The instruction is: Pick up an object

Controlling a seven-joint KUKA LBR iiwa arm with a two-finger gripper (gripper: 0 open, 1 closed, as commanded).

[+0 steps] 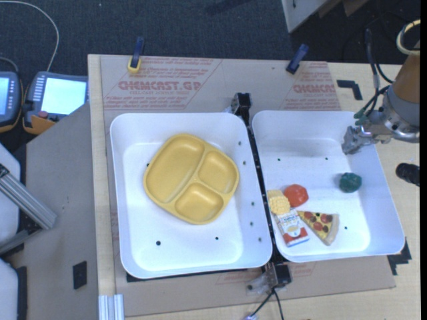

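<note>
In the right bin [313,129] lie a dark green round object [349,182], a red tomato-like piece [296,195], a yellow corn piece [279,203], a small red and white carton [291,230] and a pizza slice [321,224]. My gripper [355,141] hangs over the bin's right rim, up and slightly right of the green object and apart from it. Nothing shows between its fingers.
The left bin [133,219] holds a yellow three-compartment plate [191,178]. Blue clamps [136,53] [297,58] sit at the board's far edge. A tablet device [59,96] lies left of the bench. A black clip [241,103] joins the bins at the back.
</note>
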